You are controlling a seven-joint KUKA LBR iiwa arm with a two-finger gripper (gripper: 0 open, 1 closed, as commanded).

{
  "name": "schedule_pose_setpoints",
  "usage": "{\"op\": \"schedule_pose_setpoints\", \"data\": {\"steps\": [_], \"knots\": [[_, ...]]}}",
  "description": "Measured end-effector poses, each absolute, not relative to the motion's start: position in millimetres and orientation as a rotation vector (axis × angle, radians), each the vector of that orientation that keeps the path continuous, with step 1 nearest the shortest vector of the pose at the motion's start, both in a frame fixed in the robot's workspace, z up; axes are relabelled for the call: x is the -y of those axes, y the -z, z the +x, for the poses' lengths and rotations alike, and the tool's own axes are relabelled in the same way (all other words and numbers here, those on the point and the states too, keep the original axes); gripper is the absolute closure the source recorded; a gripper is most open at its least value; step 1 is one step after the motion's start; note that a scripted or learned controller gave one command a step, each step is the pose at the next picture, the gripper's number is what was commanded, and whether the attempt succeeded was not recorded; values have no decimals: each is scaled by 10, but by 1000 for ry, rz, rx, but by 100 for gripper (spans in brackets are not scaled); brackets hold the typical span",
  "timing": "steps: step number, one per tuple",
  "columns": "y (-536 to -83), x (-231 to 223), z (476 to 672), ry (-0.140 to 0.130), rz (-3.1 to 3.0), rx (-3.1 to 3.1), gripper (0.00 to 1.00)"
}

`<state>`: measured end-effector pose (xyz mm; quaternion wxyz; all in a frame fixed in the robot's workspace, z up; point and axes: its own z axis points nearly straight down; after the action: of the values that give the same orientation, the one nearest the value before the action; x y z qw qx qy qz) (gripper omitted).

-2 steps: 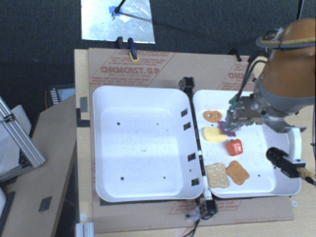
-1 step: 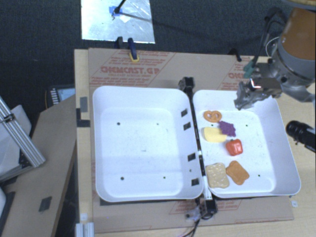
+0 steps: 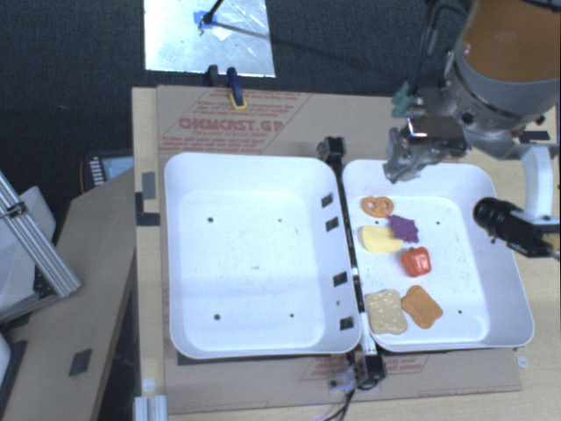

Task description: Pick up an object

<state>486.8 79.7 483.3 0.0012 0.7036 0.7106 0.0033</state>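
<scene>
The left bin (image 3: pixel 250 253) sits on the worktop (image 3: pixel 105 235), its white floor marked by a few small dark holes. A row of black clips (image 3: pixel 337 253) joins it to the right bin (image 3: pixel 491 261).

All objects lie in the left half of the right bin. At the far end is a brown pretzel (image 3: pixel 378 206), looped and twisted. Just beside it, to the right, is a purple grape cluster (image 3: pixel 404 228) with a knobbly surface, touching a pale yellow cheese wedge (image 3: pixel 380 239). Below these is a glossy red pepper (image 3: pixel 416 260). Near the front wall lie a beige, speckled cracker (image 3: pixel 386 311) and, touching its right edge, an orange-brown toast slice (image 3: pixel 422 306).

The claw (image 3: pixel 405 163) hangs over the bin's far left corner, above the pretzel and apart from it. Finger spacing: cannot tell. Nothing is visibly gripped.
</scene>
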Motion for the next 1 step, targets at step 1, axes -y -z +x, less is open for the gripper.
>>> {"op": "schedule_pose_setpoints", "data": {"steps": [1], "knots": [[-5380,-1358,4864,-13,2208,-2231,100]]}}
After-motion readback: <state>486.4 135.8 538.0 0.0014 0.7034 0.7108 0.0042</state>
